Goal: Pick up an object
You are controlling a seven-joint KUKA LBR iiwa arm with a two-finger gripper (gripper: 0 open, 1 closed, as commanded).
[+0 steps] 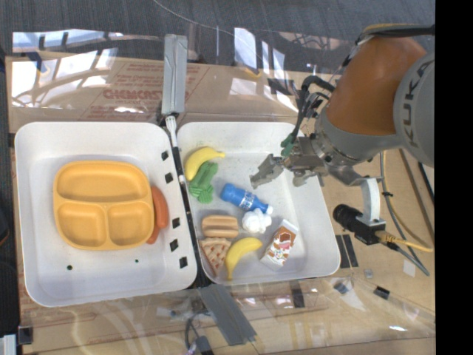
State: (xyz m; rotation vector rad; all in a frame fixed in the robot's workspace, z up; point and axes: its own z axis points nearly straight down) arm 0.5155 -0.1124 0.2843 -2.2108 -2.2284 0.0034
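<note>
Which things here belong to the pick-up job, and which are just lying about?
In the job, likely: gripper over the right bin; blue bottle, upper banana and green toy near it.
Lying about: yellow tray and orange sausage in the left bin; cardboard behind.

The brown bench (111, 87) bears two white bins touching side by side, the left bin (29, 220) at 9 o'clock and the right bin (244, 135) near centre. A grey bar (174, 72) lies at 12 o'clock, and grey tape (225, 313) at 6.
</note>
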